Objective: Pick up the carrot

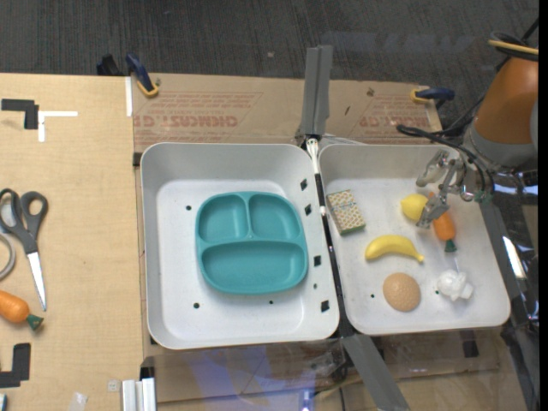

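A small orange carrot (443,227) with a green stem end lies in the right bin (492,311), near its right wall. My gripper (431,197) hangs just above and to the left of it, between the carrot and a yellow lemon (413,208). Its fingers stand open, and one fingertip (435,211) is close to the carrot's upper end. Nothing is between the fingers. A second carrot (12,307) lies far off on the wooden bench at the left edge.
The right bin also holds a banana (394,248), a brown egg-shaped ball (401,291), a white lump (454,287) and a speckled sponge (345,211). A teal divided plate (252,241) sits in the left bin (163,255). Scissors (26,229) lie on the bench.
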